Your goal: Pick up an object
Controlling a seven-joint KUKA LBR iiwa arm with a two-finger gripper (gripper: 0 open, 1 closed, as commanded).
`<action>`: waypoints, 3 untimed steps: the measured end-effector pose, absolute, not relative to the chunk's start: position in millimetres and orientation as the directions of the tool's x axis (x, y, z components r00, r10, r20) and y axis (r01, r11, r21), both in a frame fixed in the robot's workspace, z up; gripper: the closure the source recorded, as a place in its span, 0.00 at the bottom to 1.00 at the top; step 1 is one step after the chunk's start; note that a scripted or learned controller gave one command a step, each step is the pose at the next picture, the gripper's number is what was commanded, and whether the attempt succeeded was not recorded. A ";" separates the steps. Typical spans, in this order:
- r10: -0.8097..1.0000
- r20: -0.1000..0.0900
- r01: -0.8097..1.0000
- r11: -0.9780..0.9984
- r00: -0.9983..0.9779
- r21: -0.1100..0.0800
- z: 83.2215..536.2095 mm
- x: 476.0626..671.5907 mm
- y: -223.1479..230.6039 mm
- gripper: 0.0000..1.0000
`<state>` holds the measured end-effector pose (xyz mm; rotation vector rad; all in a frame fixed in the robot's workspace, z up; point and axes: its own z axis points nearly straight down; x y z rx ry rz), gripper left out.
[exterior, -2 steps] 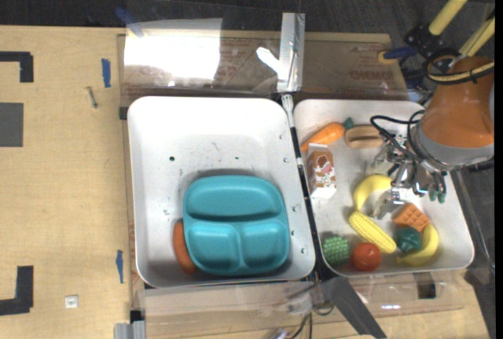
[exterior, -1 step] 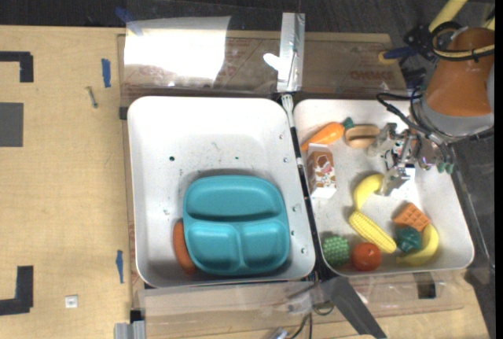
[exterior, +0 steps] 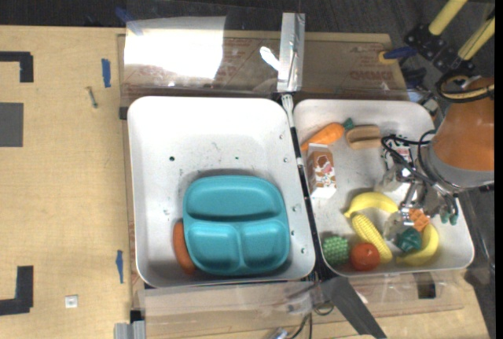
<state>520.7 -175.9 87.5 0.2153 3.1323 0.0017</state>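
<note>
**Claw low over the toys in the right bin**

A tan surface (exterior: 55,172) is seen from above, bearing 2 shallow white bins side by side, with dark carpet beyond the far edge. The left bin (exterior: 157,141) is occupied by a teal divided tray (exterior: 234,223) with 3 compartments, set toward the near wall; an orange object (exterior: 181,245) is partly hidden under the tray's left edge.

The right bin (exterior: 354,113) is filled with toy food. A carrot (exterior: 328,132) and a hot dog (exterior: 362,136) are laid near the far wall, with a small white carton (exterior: 321,170) just beside the divider. Toward the near wall, a banana (exterior: 377,202), a corn cob (exterior: 370,232), a green broccoli piece (exterior: 335,248) and a red tomato (exterior: 364,256) are crowded together, the corn touching the tomato.

The arm (exterior: 468,141) is reached in from the right, its orange band visible above the wrist. The claw (exterior: 412,221) is positioned low over the right side of this cluster, beside the banana and corn. Whether the claw is open or closed cannot be told, as it is blurred among small teal and orange pieces.
</note>
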 end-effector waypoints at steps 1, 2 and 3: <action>0.247 0.055 0.247 0.969 -0.967 -0.009 92.0 633.3 -176.6 0.00; 0.419 -0.009 0.419 0.908 -0.908 0.003 89.2 570.5 -117.5 0.00; 0.492 -0.009 0.492 0.870 -0.870 0.002 89.5 568.6 -93.6 0.00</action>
